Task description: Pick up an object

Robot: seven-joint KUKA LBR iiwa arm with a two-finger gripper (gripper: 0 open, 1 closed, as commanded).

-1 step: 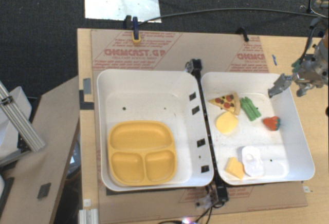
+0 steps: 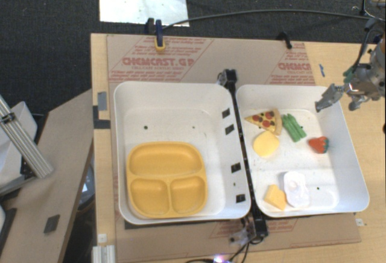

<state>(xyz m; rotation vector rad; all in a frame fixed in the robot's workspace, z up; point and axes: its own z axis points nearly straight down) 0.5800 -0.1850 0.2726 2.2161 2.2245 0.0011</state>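
The things on offer for picking all lie in the right bin [image 2: 353, 153], below and to the left of the pincer [image 2: 339, 100]. Nearest it is a red strawberry toy [image 2: 319, 145], just beneath; a little further left sits a green ridged piece [image 2: 294, 126], and beside that a pizza slice toy [image 2: 265, 120] with red dots on its top. Below the pizza rests a pale yellow round piece [image 2: 266, 145], and lower still — well apart from the pincer — a yellow cheese wedge [image 2: 276, 197] touches a white flat item [image 2: 295, 189]. The pincer itself hangs over the bin's upper right corner, with nothing between its fingers; one grey finger points down-left toward the rim, but whether the pair is spread or pressed together cannot be told. Far to its left, the left bin [image 2: 175, 102] carries a yellow divided tray [image 2: 167, 179] — three compartments, lying flat against the near wall.
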